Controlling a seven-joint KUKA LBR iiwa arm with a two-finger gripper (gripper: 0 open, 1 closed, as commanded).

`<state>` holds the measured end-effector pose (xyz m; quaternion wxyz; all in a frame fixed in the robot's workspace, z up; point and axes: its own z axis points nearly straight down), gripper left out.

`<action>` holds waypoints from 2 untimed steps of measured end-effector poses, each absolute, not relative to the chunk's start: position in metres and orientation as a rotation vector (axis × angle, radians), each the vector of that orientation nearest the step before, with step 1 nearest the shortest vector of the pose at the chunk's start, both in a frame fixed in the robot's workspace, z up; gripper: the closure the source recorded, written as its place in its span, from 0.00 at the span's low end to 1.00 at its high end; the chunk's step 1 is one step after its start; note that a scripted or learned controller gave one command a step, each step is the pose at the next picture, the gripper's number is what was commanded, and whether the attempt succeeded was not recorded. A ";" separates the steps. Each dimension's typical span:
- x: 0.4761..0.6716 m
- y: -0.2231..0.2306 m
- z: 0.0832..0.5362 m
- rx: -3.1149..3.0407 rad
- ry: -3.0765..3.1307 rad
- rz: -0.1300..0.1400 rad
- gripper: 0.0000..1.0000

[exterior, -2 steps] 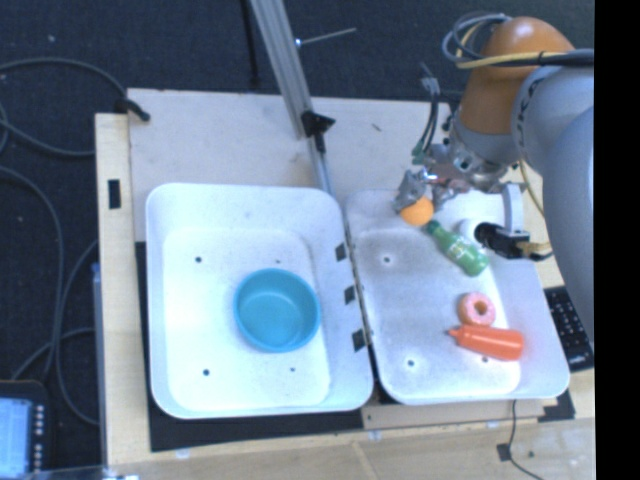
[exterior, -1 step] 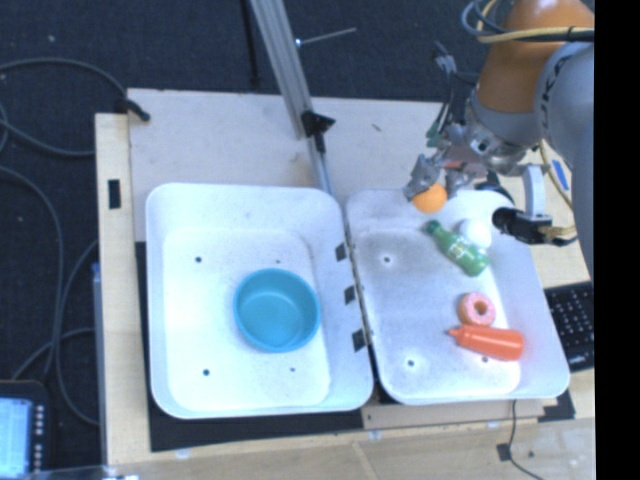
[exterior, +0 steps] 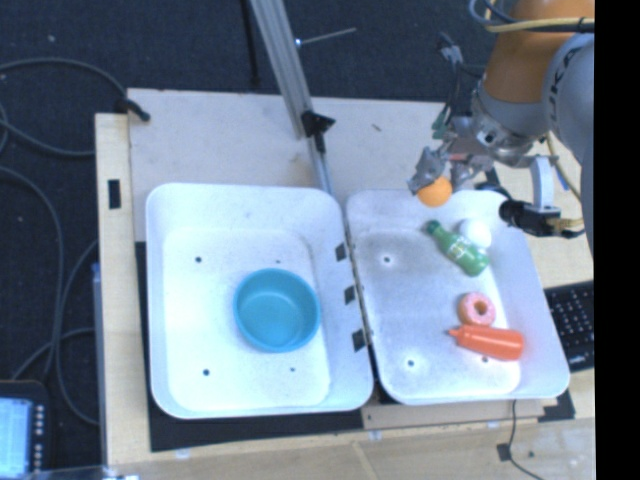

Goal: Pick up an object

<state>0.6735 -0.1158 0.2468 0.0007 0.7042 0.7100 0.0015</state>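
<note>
KUKA arm's gripper (exterior: 437,180) hangs over far edge of right bin (exterior: 400,218), w/ a small orange ball (exterior: 435,193) clamped between its fingers, clear of the bin floor. Just below the fingers lie a green bottle (exterior: 458,249) and a white ball (exterior: 476,232), touching each other; farther toward the near rim, a pink doughnut (exterior: 477,310) sits against an orange carrot (exterior: 488,341). Left bin (exterior: 180,218) holds a blue bowl (exterior: 276,309), well apart from gripper
</note>
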 end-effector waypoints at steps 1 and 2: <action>0.667 -0.062 0.257 2.215 2.233 0.000 1.00; 0.654 -0.002 0.262 2.214 2.236 0.000 1.00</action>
